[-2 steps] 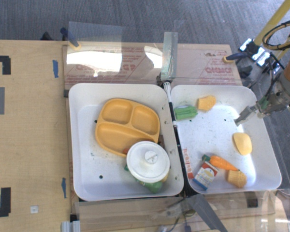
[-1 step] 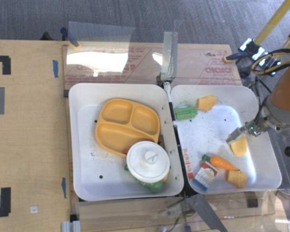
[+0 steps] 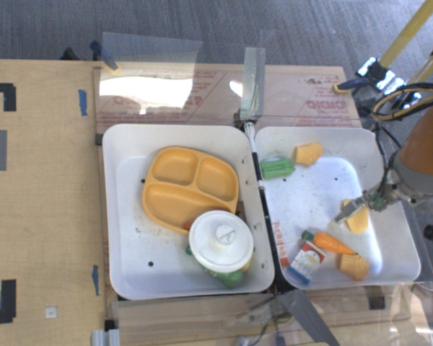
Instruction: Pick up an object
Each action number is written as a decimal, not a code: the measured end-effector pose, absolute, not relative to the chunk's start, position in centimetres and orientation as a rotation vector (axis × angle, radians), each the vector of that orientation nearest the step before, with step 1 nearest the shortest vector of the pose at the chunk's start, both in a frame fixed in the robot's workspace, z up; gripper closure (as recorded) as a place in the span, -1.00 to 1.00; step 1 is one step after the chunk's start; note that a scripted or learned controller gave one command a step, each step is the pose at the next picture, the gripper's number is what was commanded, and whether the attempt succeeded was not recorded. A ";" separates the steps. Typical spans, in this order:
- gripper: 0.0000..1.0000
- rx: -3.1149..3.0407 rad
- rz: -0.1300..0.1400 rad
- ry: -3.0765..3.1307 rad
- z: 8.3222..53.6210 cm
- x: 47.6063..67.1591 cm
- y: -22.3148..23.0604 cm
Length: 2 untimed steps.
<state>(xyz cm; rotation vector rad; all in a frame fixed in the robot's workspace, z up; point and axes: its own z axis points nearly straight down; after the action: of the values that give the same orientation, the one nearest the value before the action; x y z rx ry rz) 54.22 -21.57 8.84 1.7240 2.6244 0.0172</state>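
Jaws: can't tell how wide they're standing, too small and blurred at this angle, and I'm not seeing anything clearly between them. The gripper (image 3: 354, 210) is hanging low in the right bin (image 3: 400, 269), near its right wall, w/ the arm (image 3: 421, 152) reaching in from the right.

The wedge (image 3: 359, 223) is lying just under the gripper tip, touching it or nearly so; can't say which. It's looking pale yellow, small, blocky, w/ a lighter top face, sitting on the bin floor approx. mid-height on the right side.

Below it, a carrot (image 3: 333, 244) is lying at a slant, orange w/ a green end pointing left. A carton (image 3: 307, 260) is lying just beside the carrot's left end, white w/ red and blue print. A tan chunk (image 3: 353, 266) is sitting right of the carton, near the front wall.

Up top, a green piece (image 3: 277, 168) is resting against the divider, and a yellow chunk (image 3: 308, 153) is sitting just right of it.

In the left bin (image 3: 123, 215), an orange plate (image 3: 191, 184) w/ three sections is lying flat, and a white cup (image 3: 221, 242) w/ a lid is overlapping the plate's front edge.
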 end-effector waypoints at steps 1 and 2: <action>1.00 1.724 0.013 2.616 9.6 54.4 -21.9; 1.00 1.417 0.002 2.807 11.5 50.3 -19.2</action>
<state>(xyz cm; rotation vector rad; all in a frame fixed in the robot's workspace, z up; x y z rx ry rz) 50.35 -19.22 11.51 1.4172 2.8072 0.0015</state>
